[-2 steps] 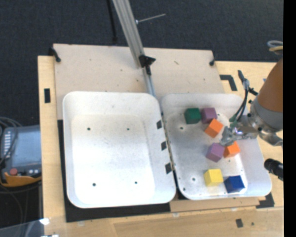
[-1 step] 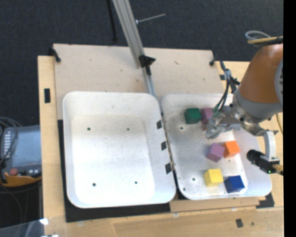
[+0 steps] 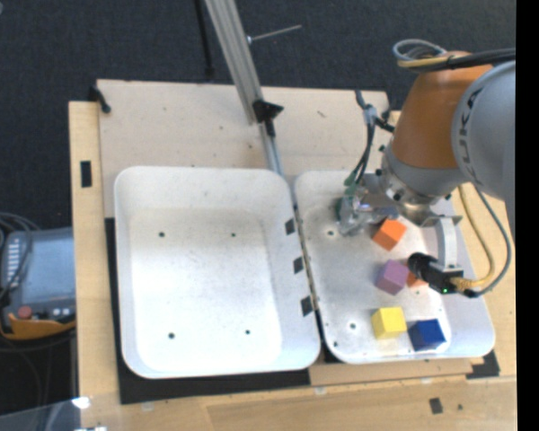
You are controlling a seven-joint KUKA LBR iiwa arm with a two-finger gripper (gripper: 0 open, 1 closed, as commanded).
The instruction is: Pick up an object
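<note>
Several small blocks lie in the right bin (image 3: 341,330). An orange block (image 3: 390,233) sits near its middle, with a purple block (image 3: 393,277) just in front of it. Near the front rim are a yellow block (image 3: 388,321) and a blue block (image 3: 427,334). My gripper (image 3: 350,212) hangs low over the back left part of the right bin, just left of the orange block. I see nothing held in it. The grey and orange wrist above hides the bin's back right corner.
The left bin (image 3: 144,196) stands beside the right one. A slanted metal rail (image 3: 238,52) rises from behind the bins. A black cable fitting (image 3: 431,272) lies over the right bin next to the purple block, partly covering something orange.
</note>
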